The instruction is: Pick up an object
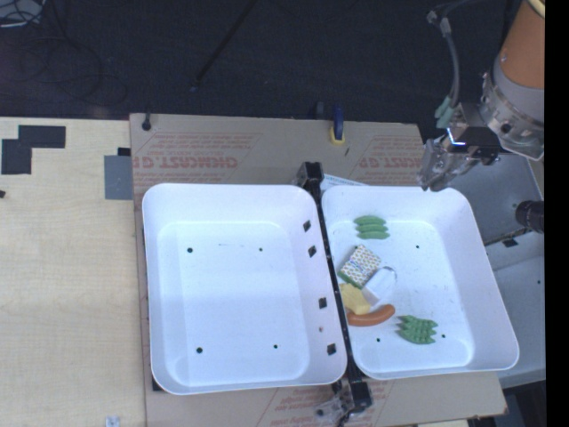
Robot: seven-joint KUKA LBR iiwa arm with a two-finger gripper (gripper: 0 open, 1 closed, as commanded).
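Camera view, from above at a slant: two shallow white bins stand side by side on a brown cardboard sheet [267, 154] printed with reversed lettering, which lies on a pale wooden bench [62, 274]. The left bin [160, 238] shows only small dark dots on its floor. The right bin [480, 265] holds all the loose objects, gathered toward its left and lower part. A green pea-pod toy [372, 228] lies near the bin's upper middle. Below it, close to the divider between the bins, a small patterned packet [360, 264] lies tilted, touching a clear or whitish plastic piece [382, 283] on its lower right. Just under the packet sits a yellow item [355, 300], and against its lower edge lies an orange-red sausage-shaped toy [372, 315]. A second green pod toy [416, 330] rests near the bin's lower right, apart from the sausage. The gripper [436, 172] hangs above the upper rim of the right bin, near its far right corner, well apart from every object, with nothing between its fingers; how wide they stand cannot be told from this angle. The grey arm [511, 105] enters from the upper right. A blue and yellow clamp [338, 124] grips the cardboard's far edge.
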